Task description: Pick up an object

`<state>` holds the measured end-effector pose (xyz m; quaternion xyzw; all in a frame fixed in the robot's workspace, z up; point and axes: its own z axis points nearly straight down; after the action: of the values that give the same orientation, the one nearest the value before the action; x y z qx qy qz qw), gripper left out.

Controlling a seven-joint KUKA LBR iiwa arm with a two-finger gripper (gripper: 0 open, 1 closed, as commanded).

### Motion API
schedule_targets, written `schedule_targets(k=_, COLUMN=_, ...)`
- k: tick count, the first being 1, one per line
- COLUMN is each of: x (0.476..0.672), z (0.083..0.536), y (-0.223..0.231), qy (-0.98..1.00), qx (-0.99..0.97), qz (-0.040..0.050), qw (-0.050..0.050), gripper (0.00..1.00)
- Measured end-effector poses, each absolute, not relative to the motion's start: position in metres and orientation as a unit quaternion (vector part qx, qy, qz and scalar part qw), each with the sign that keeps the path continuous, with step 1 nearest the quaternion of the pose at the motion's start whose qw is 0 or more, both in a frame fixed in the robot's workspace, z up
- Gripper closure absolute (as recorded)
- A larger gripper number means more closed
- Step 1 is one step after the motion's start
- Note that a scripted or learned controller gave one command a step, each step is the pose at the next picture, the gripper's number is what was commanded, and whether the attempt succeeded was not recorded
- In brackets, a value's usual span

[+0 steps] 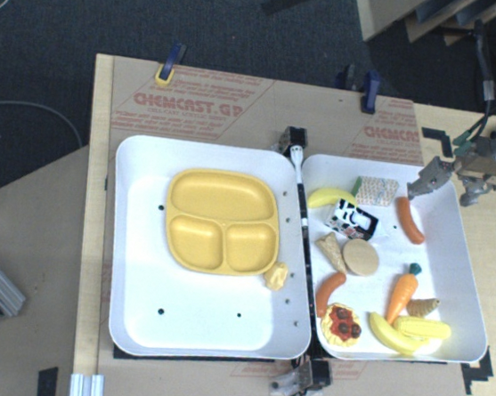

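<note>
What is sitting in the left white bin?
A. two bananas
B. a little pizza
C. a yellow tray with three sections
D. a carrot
C: the yellow tray with three sections lies in the left bin, while the carrot is in the right bin.

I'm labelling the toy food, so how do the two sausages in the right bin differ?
The upper sausage lies near the bin's far right side, below the gripper; the lower sausage lies near the bin's left wall, just above the pizza slice. The upper one looks straight and slanted, the lower one slightly curved and nearly upright. Both are reddish-orange, similar in size and lying flat.
</note>
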<state>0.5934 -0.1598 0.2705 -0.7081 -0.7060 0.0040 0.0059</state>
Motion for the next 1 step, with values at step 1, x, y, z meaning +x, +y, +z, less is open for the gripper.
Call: schedule_targets(k=1, x=0.5955, z=0.278, y=-0.1593, qy=-0.707, qx=-0.707, qz=0.0001, qw=0.0, gripper=0.0)
